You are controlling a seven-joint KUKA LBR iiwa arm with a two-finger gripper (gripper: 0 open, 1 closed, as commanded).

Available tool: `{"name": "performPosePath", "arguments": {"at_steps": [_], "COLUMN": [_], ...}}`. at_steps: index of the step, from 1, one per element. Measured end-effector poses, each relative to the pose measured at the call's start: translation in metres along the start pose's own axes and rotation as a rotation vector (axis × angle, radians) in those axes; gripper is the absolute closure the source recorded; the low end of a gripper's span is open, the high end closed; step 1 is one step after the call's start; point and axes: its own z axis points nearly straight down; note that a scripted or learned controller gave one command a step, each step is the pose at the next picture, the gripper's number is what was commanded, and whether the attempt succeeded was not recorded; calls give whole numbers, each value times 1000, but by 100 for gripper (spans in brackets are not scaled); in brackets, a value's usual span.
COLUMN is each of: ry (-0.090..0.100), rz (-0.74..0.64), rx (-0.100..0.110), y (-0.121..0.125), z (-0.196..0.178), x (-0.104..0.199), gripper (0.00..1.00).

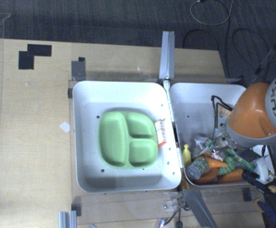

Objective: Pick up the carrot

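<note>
Green divided tray (127,137) in left bin (88,175), carrot (214,164) among clutter in right bin (190,103), arm (256,115) above it

Single fixed camera above the bench (33,141), angled downward (slight slant), framing both white bins (85,127); arm (259,115) enters from right.

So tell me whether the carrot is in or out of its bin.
In. The carrot lies among other items at the front of the right bin, below the arm's wrist; nothing shows it lifted.
</note>
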Motion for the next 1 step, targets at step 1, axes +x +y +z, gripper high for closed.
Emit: {"name": "performPosePath", "arguments": {"at_steps": [1], "ry": [0], "rz": [-3], "rx": [-5], "y": [3], "z": [-11], "x": [1], "gripper": [100]}}
